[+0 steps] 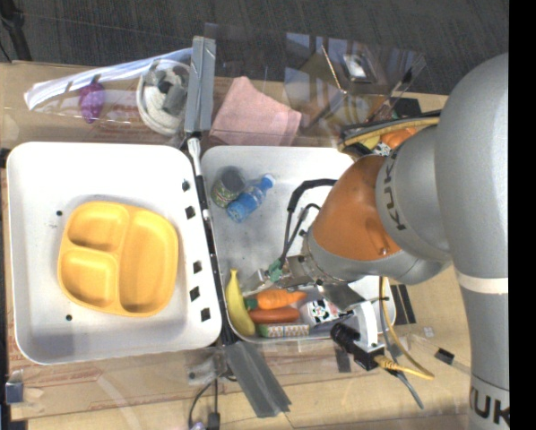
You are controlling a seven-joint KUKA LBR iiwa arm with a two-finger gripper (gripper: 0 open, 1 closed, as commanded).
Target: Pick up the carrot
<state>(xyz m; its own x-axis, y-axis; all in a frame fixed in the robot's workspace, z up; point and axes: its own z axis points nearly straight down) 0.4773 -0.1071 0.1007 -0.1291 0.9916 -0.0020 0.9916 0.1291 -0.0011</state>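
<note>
Two white bins (35, 240): yellow tray (117, 258) left, carrot (275, 314) right.

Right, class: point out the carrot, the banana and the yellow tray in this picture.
carrot (277, 302), camera view, on the middle of its orange body.
banana (237, 305), camera view, on the middle of its curved yellow peel.
yellow tray (118, 256), camera view, on the ridge between its compartments.

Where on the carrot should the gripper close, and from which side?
Grip the carrot at mid-length, coming straight down, fingers closing across its narrow width. It lies flat and runs left-right near the right bin's front wall, with a banana at its left end and other items close by, so a side approach looks blocked. The gripper sits just above it.
</note>
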